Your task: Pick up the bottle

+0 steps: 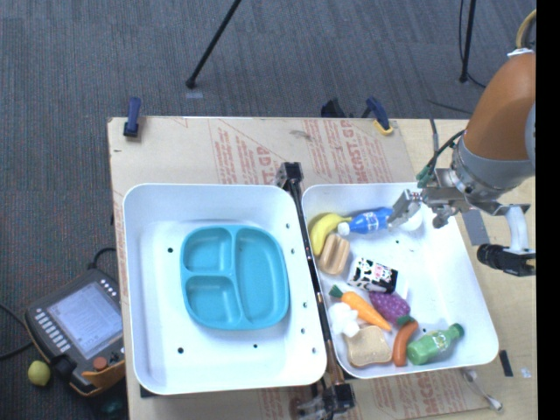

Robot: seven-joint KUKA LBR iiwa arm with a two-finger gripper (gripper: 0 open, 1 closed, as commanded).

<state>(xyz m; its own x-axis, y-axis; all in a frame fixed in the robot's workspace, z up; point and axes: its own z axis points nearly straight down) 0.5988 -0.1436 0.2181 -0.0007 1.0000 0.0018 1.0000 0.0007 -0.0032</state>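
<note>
Since the blue bottle [368, 221] lies flat near the right bin's [455, 265] far edge, a skewed close could roll it away.
My gripper [422, 210] sits at its base end, fingers apparently spread and gripping nothing, though it's blurry; the banana [320, 228] touches the cap end and may get shoved.
</note>
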